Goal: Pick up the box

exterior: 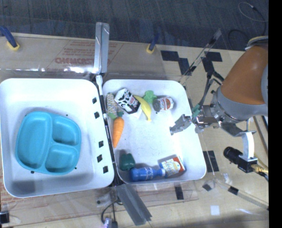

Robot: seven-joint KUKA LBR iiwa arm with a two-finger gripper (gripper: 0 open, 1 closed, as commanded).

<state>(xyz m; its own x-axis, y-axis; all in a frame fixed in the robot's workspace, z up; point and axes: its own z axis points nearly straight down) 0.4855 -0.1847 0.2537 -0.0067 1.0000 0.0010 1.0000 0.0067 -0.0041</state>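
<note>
From the camera above the bench, the gripper (180,125) hangs over the right side of the right bin (194,152), reaching in from the rim. I cannot tell how its jaws stand; nothing shows in them.

The box (171,166), a small orange-and-white carton, lies flat below the jaws, near the bin's lower right corner and well apart from them. A blue bottle (145,173) lies just beside it, on the side farther from the arm, seemingly touching it, and a dark green object (127,161) sits beyond that. Up and away from the jaws are a yellow banana (145,107), a small can (163,103), a black-and-white carton (127,100) and a carrot (117,130). The left bin (7,127) holds a blue divided plate (48,141).

The risks, as I judge them: the box sits close to the bin's wall and corner, so one finger could strike the rim on descent; the bottle alongside could be nudged or caught instead; and a flat carton may slip if gripped off-centre
</note>
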